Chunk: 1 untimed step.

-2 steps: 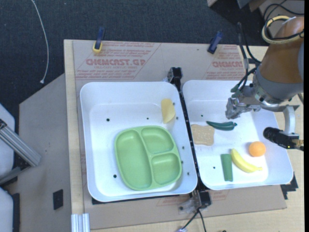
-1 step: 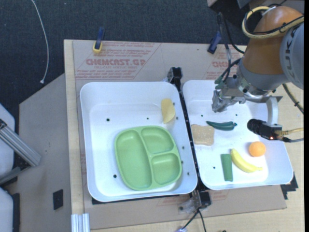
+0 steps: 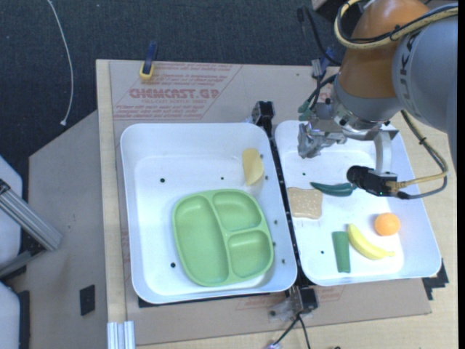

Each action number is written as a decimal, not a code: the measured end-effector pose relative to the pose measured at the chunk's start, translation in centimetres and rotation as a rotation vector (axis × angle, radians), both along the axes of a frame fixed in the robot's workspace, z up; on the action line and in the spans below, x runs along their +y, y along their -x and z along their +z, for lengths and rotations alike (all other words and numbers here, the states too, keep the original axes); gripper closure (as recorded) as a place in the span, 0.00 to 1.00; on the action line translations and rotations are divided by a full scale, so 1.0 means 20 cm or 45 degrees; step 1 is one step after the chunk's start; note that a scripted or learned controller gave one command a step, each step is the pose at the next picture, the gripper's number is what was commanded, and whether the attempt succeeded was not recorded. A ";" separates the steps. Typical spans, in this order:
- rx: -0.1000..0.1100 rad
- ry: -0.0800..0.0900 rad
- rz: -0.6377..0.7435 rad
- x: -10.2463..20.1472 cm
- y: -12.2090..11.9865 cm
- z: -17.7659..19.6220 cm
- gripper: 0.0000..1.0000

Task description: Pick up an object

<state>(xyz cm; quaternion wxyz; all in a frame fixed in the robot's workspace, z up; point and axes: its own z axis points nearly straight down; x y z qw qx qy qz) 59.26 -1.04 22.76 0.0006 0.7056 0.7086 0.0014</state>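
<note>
Tool point(image 3: 314, 142) hangs over the upper left part of the right bin point(image 3: 429, 231), fingers pointing down, nothing seen between them; how far open they are, cannot tell. Arm point(image 3: 392, 42) comes in from the upper right. In the right bin: dark green pepper point(image 3: 333, 188) just below the tool, slice of bread point(image 3: 305, 203) by the left wall, orange point(image 3: 386, 224), banana point(image 3: 369, 243) and a green block point(image 3: 341, 251) nearer the front. Left bin point(image 3: 138, 195) has a green divided plate point(image 3: 221, 235) and a pale yellow piece point(image 3: 252, 166) by its right wall. Both bins sit on the table point(image 3: 116, 122).
</note>
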 end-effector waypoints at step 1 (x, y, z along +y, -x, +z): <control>-0.001 -0.001 0.003 0.28 -0.05 0.03 1.00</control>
